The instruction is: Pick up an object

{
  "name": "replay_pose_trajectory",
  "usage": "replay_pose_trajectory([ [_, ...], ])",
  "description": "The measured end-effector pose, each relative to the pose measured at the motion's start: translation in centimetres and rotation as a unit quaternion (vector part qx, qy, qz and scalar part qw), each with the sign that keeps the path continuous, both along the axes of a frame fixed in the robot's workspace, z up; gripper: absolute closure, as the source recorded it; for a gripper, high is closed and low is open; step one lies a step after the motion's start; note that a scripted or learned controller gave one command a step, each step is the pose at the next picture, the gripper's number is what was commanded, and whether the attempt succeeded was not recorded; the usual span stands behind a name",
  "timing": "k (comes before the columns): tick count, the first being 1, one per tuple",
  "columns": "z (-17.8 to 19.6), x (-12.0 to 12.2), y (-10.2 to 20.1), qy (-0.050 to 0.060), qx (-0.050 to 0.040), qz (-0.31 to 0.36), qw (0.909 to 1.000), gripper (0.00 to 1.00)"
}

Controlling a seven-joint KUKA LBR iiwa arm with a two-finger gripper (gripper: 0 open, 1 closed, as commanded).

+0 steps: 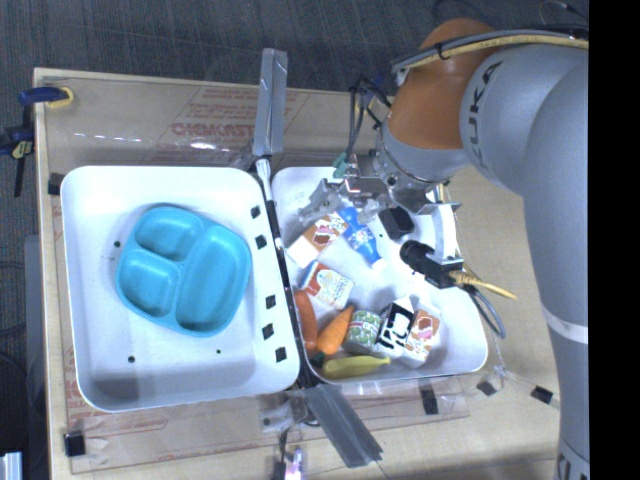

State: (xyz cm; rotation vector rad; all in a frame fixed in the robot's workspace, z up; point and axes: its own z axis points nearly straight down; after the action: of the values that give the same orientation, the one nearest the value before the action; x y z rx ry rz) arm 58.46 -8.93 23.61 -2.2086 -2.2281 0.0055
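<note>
The right bin holds several small items. A blue packet and a small red-and-white carton lie near its back. A second carton sits in the middle. Toward the front lie two carrots, a yellow banana, a green-patterned piece, a black-and-white box and another carton. My gripper hangs low over the bin's back left part, just above the small carton and the blue packet. The wrist body hides its tips.
The left bin holds a blue divided plate. A metal divider bar runs between the bins. The grey arm with its orange band covers the right bin's back right corner. Black cable fittings hang over the bin's right side.
</note>
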Motion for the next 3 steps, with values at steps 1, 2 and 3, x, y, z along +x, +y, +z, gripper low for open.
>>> replay_pose_trajectory([
  [1,-1.8,0.6,-6.0,-0.002,-0.0013,-0.062,0.998,0.0],
  [2,-12.1,3.0,-8.6,-0.014,-0.0019,-0.075,0.9971,0.0],
  [3,-10.8,3.9,-5.5,-0.001,-0.0007,-0.171,0.9853,0.0],
])
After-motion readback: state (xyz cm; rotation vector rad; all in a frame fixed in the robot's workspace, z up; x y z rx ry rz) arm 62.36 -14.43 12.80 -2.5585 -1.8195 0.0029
